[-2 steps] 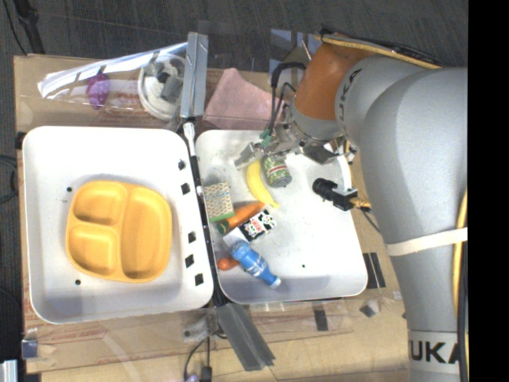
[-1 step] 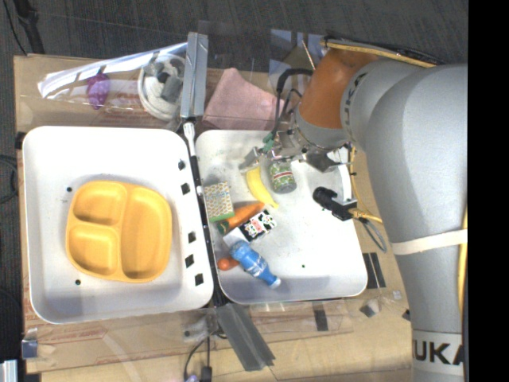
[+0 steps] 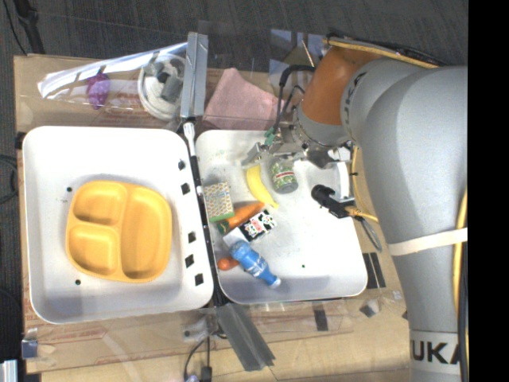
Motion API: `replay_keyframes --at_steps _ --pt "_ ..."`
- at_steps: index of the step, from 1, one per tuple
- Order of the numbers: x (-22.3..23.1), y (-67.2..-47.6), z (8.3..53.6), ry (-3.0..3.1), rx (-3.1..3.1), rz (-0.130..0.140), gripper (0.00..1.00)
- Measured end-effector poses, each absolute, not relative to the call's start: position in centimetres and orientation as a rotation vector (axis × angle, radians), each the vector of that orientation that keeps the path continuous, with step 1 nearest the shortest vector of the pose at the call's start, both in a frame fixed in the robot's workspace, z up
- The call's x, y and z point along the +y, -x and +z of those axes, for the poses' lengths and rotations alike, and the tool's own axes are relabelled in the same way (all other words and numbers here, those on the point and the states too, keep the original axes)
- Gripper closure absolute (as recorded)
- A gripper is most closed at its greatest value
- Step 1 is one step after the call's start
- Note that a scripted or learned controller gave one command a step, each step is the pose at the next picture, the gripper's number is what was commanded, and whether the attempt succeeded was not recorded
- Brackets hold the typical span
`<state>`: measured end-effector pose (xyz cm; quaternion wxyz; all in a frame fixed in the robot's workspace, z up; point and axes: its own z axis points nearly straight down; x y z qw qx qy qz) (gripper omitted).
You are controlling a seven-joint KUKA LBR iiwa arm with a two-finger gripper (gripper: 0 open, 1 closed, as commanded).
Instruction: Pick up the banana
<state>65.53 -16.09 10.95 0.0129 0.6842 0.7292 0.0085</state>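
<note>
banana (image 3: 256, 185) is in the right bin (image 3: 334, 273), upper-left part, lying roughly lengthwise top to bottom with a slight curve. Taking it as the landmark: a small green-topped jar (image 3: 284, 175) sits just to its right, touching or nearly. A carrot (image 3: 245, 212) sits at its lower end. A patterned sponge-like block (image 3: 218, 200) is just to its left. A black-and-white card box (image 3: 258, 225) lies below it, and a blue bottle (image 3: 254, 263) further below that.

Handling, my read: light, firm enough for a pinch but it bruises, with smooth curved skin that can roll or slip under flat fingers. Best hold is probably across the short axis at mid-length. The jar crowds the right flank, so finger clearance there looks tight; the lower-middle section looks freer.

pincer (image 3: 280, 143) hangs just above the banana's upper end, under the wrist. Can't tell whether it is spread or pressed together: wrist hardware and cabling cover it. Nothing is visibly pinched.

Hard to read:
- The banana's top end merges into the pincer clutter, so its true length is unclear.
- Contact between banana and jar is not resolvable.
- The arm body hides the right bin's right edge.

Left bin (image 3: 48, 213), well to the left of the banana, holds a yellow divided tray (image 3: 119, 231).
</note>
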Motion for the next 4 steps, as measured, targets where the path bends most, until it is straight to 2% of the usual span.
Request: replay_keyframes --at_steps 1,2,3,4 --pt "-16.2 -65.5 11.0 -2.162 2.243 0.03 0.0" --pt "-15.8 -65.6 10.9 -1.983 2.404 0.019 0.0" --pt "-14.4 -64.5 10.8 -2.0 2.389 0.027 0.0" --pt "-14.8 -61.8 9.1 -2.033 2.401 -0.005 0.0"
